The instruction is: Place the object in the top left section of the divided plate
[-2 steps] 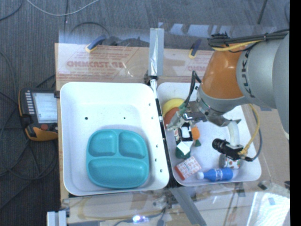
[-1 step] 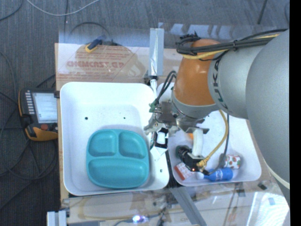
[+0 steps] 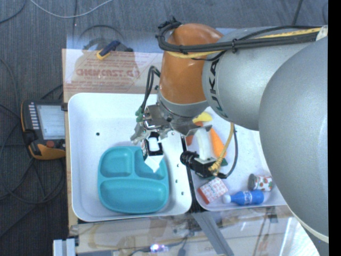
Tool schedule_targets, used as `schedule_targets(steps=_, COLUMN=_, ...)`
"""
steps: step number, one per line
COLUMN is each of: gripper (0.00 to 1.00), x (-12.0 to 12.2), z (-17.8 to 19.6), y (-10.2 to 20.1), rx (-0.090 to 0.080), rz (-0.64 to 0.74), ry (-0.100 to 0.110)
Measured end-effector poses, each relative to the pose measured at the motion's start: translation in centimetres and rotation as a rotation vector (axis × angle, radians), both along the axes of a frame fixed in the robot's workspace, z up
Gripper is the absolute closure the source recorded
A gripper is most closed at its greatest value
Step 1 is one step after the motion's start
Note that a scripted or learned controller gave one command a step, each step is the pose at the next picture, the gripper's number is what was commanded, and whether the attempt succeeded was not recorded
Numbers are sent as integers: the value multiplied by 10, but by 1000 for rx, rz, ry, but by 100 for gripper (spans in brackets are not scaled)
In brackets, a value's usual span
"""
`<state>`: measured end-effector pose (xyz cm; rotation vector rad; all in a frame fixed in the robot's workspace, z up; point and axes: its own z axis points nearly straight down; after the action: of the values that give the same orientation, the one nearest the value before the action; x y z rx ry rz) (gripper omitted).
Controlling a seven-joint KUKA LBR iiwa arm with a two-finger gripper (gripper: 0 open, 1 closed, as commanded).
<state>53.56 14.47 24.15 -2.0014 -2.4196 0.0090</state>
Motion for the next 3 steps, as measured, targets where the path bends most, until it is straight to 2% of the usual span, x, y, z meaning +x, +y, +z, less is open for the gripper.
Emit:
schedule_targets(steps=1, gripper=100, x=-34, z=-17, y=18, rx=-1, rz=-17, ry=2)
schedule_targets(steps=2, gripper=100, x=0, z=-14, y=21, rx=-1, rz=-85, ry=2)
schedule_targets(steps=3, gripper=100, x=-52, z=-34, y=-19, rx=0, rz=-36, ry=3)
